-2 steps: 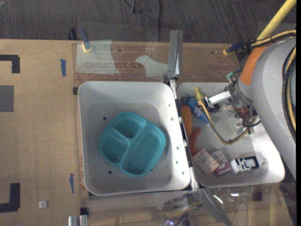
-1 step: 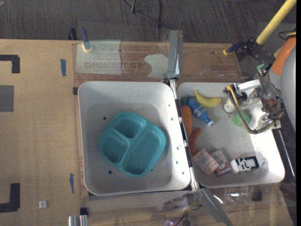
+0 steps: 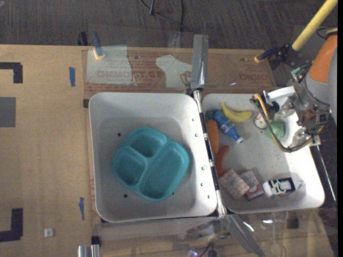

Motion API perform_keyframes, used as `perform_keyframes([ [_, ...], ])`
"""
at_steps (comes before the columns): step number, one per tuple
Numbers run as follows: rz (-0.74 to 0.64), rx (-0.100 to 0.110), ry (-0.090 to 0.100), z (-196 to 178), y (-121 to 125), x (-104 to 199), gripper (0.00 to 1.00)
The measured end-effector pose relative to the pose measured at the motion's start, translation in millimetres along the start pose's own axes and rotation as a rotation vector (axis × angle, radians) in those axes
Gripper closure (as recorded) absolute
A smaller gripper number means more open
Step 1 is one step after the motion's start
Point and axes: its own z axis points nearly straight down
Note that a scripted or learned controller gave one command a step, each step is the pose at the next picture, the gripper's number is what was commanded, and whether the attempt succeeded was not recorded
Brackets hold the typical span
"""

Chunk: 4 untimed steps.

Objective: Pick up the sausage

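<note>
The arm (image 3: 326,74) reaches in from the right, its gripper (image 3: 293,123) low over the right bin's (image 3: 316,197) far right side; how the gripper is set cannot be told. To its left lie two bins, one teal plate (image 3: 151,163), one sausage (image 3: 221,160) by the divider, one carrot (image 3: 213,135), one bottle (image 3: 228,126) and one banana (image 3: 236,113).

An orange band (image 3: 326,64) is seen above grey wrist metal (image 3: 316,92). A white bracket (image 3: 278,95) is mounted beneath it, and a thin dark cable (image 3: 274,137) is looped around the gripper (image 3: 292,125).
</note>
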Motion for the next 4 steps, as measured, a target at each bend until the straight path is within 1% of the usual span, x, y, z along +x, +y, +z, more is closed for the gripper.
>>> perform_keyframes([
  [1, -0.014, -0.002, 0.008, 91.2, -52.5, -55.6, 0.0],
  [2, -0.034, -0.006, 0.008, 91.5, -35.9, 11.9, 0.0],
  [3, 0.013, -0.002, -0.017, 89.8, -31.1, 62.3, 0.0],
  [4, 0.004, -0.004, 0.004, 81.2, -36.0, 69.6, 1.0],
])
